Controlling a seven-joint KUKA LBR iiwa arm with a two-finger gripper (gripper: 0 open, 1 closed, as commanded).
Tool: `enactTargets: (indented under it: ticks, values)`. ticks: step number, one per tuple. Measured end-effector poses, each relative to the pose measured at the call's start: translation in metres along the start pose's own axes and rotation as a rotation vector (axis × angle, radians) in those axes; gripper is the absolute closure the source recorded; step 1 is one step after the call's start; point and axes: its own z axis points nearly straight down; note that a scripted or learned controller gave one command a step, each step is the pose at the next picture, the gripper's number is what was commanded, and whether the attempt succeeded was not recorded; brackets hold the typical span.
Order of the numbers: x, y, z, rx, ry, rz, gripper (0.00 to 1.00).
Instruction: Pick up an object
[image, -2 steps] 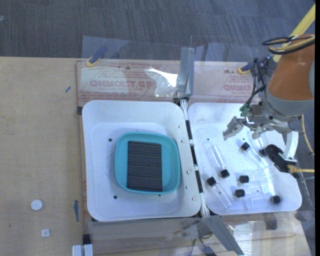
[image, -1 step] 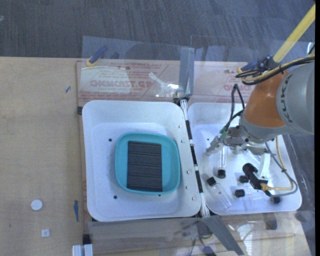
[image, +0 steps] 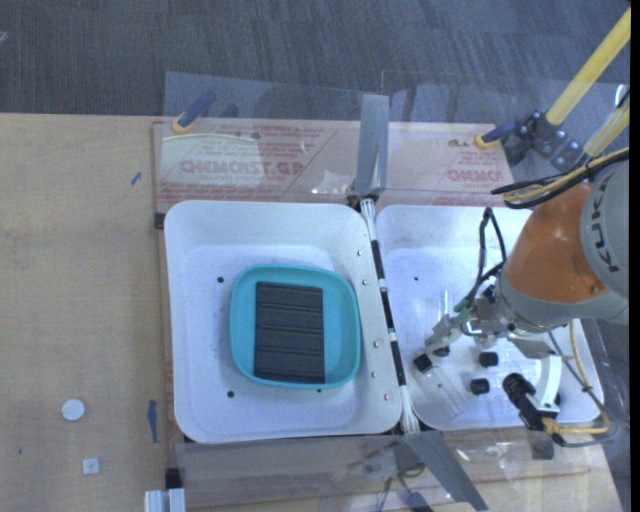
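Observation:
A teal square tray (image: 243, 325) lies in the left white bin (image: 190, 300). On it rests a dark grey ribbed block (image: 290, 332). My gripper (image: 432, 354) is low over the right white bin (image: 420, 260), near that bin's front left part, just right of the divider between the bins. It is well apart from the tray and the block. The grey arm with its orange band (image: 550, 262) comes in from the right and covers much of the right bin's floor. I see nothing held in the gripper.
A clear plastic sheet with red lettering (image: 260, 165) stands behind both bins. A grey bracket (image: 372, 145) rises at the back between the bins. Cables (image: 495, 250) trail along the arm. The wooden bench (image: 80, 300) spreads out to the left.

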Motion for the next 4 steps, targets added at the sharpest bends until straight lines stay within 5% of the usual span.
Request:
enactTargets:
  ticks: [1, 2, 3, 4]
  values:
    - [0.034, -0.013, -0.09, -0.002, -0.001, -0.069, 0.0]
    - [0.032, -0.012, -0.099, -0.007, -0.003, -0.064, 1.0]
    - [0.069, 0.09, -0.09, -0.002, -0.002, -0.048, 1.0]
    - [-0.022, 0.102, -0.092, -0.004, -0.003, -0.058, 1.0]
